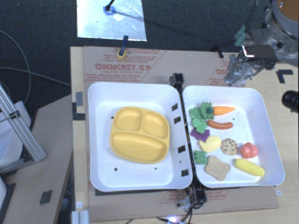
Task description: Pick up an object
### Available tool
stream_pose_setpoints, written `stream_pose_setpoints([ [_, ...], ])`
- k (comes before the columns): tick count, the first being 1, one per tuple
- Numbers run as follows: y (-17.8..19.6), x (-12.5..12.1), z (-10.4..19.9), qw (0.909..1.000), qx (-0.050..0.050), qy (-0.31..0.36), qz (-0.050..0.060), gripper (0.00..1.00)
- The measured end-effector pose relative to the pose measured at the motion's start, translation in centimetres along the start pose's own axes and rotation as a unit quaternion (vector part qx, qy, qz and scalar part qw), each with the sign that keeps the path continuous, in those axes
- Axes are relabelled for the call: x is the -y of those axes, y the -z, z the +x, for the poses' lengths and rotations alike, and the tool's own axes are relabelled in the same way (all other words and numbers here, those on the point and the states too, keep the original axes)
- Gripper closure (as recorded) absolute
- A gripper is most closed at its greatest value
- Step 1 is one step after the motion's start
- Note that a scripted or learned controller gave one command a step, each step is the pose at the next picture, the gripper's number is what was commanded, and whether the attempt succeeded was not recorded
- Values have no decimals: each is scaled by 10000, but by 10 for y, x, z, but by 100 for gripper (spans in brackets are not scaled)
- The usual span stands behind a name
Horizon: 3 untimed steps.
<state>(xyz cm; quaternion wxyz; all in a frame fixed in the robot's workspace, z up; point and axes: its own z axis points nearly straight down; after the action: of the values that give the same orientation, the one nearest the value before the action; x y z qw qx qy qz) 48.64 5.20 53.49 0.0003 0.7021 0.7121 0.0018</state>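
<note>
The right white bin [266, 120] holds several toy foods: a carrot [223, 110], a sausage [219, 124], green leafy pieces [200, 115], purple grapes [200, 134], a yellow piece [210, 144], a cookie [229, 146], a red tomato [249, 150], a corn cob [249, 167], a bread slice [217, 168] and a small green piece [200, 157]. My gripper [236, 74] hangs above the bench just beyond the right bin's far rim, with nothing visible between its fingers.
The left white bin [100, 125] holds a yellow compartment plate [139, 134]. A black clamp [177, 80] joins the bins at the far side. A shiny metal sheet [111, 13] lies on the floor beyond the bench. A metal rail [18, 125] stands at left.
</note>
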Motion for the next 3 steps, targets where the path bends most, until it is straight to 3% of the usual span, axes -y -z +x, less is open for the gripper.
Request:
stream_pose_setpoints([
  [1, -34, 0, -48, 10000, 14, -84, 11, 100],
  [2, -271, -4, -9, 10000, 12, -57, 80, 100],
  [3, -131, -1, -3, 10000, -4, -44, -69, 100],
])
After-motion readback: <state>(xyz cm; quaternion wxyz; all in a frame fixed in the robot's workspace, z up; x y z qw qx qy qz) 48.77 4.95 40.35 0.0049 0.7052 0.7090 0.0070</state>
